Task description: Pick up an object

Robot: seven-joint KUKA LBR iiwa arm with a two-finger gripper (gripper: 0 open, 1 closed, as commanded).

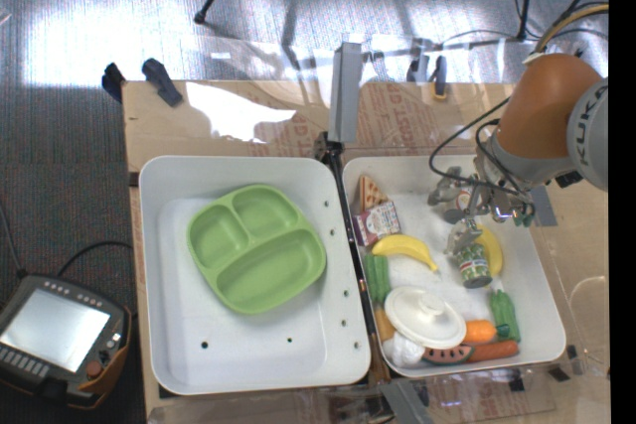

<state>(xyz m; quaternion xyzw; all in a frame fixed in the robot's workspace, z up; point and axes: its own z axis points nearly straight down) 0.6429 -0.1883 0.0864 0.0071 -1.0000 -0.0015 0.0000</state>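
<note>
Right bin point(550, 298): one white lid point(424, 314) at 6 o'clock edge, two bananas, one carrot point(478, 331), one green-label can point(474, 267) centre-right. Gripper point(467, 235) touching can top; clamped or not, cannot tell. Left bin point(164, 213): one green tray point(257, 248), open floor toward 6 o'clock

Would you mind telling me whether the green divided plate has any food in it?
Empty. The green divided plate in the left bin shows bare green in all three compartments.
</note>
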